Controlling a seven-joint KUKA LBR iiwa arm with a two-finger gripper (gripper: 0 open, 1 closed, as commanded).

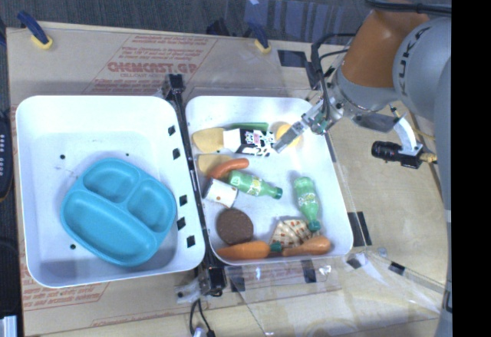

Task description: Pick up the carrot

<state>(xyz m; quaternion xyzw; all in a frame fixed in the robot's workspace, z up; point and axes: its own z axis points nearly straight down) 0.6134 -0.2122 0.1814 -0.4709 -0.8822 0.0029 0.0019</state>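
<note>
Carrot [244, 251]: lies at the right bin's [342, 209] lower edge, beside a cookie [234, 226], ungrasped. Claw [290, 138]: upper right of that bin, well apart from it; grip state cannot be told.

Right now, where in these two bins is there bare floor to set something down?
Left bin: bare floor above and left of the blue plate. Right bin: a small patch between the two green bottles; its near edge is crowded with cookie and carrots.

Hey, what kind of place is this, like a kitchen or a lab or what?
Most likely a robotics lab bench, not a kitchen. A grey and orange arm reaches over two white bins clamped to a cardboard-covered bench, and the right bin holds toy food such as carrots and small green bottles.
</note>
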